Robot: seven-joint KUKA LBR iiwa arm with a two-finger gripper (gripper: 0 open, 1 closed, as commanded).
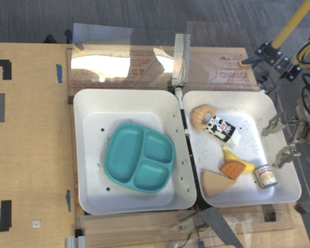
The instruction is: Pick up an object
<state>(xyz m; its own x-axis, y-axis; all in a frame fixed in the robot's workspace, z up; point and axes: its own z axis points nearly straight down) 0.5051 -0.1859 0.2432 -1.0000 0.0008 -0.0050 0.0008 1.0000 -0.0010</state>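
The right bin holds several small objects. A tan ring-shaped bagel lies at its back left, touching a black-and-white spotted carton. A yellow piece lies across an orange waffle-like square. A tan wedge rests at the front, and a small can lies at the front right. My gripper hangs over the bin's right rim. It is open, with its two metal fingers spread apart and nothing between them. The can sits just below the nearer finger.
The left bin holds a teal divided plate. A clear upright divider stands behind the seam between the bins. A yellow pole and cables sit at the back right. Brown bench board extends left.
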